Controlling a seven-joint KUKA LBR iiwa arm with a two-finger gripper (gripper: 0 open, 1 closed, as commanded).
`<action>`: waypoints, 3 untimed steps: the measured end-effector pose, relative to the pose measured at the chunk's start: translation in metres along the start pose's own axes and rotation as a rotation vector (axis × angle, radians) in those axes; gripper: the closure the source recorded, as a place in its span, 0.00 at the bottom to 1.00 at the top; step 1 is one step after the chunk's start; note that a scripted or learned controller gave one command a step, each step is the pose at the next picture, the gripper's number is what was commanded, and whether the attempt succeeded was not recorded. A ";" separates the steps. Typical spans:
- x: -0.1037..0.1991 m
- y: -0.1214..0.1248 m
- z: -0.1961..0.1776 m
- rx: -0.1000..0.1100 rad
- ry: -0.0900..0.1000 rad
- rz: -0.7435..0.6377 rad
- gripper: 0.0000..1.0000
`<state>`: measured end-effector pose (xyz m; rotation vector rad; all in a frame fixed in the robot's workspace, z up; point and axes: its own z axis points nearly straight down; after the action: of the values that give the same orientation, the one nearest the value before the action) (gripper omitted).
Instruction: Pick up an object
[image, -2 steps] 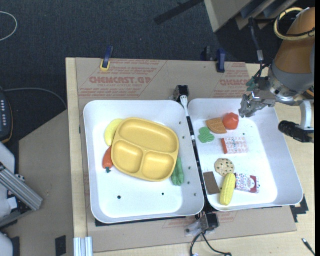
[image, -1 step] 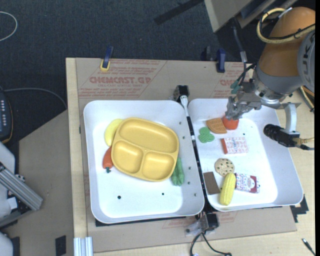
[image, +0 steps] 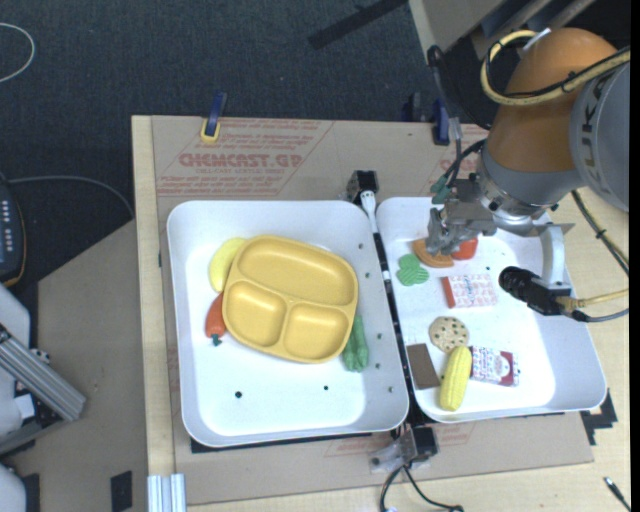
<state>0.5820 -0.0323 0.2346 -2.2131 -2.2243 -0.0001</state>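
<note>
Right bin (image: 575, 395), near edge: corn cob (image: 455, 377), brown bar (image: 422, 366), red-and-white packet (image: 494, 366). Middle: cookie (image: 449, 331), checked packet (image: 469, 291). Far edge: green piece (image: 411, 270), orange-red disc (image: 440, 254) under the gripper (image: 447, 236). Finger state: cannot tell. Good practice: descend straight, centred over the disc, clear of the green piece.

Left bin (image: 190, 300): yellow tray (image: 290, 297).

Left bin (image: 190, 300) holds the divided tray (image: 288, 298), carrot (image: 215, 318) tucked at its left edge. Right bin (image: 575, 350): cookie (image: 449, 331) just behind the corn (image: 455, 377), wrapper (image: 493, 366) right of the corn.
</note>
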 end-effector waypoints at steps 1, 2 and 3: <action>0.055 -0.024 0.008 0.001 0.001 -0.001 1.00; 0.105 -0.030 0.001 -0.004 0.000 -0.001 1.00; 0.110 -0.031 0.000 -0.004 -0.002 0.003 1.00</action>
<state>0.5503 0.0780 0.2347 -2.2190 -2.2239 -0.0021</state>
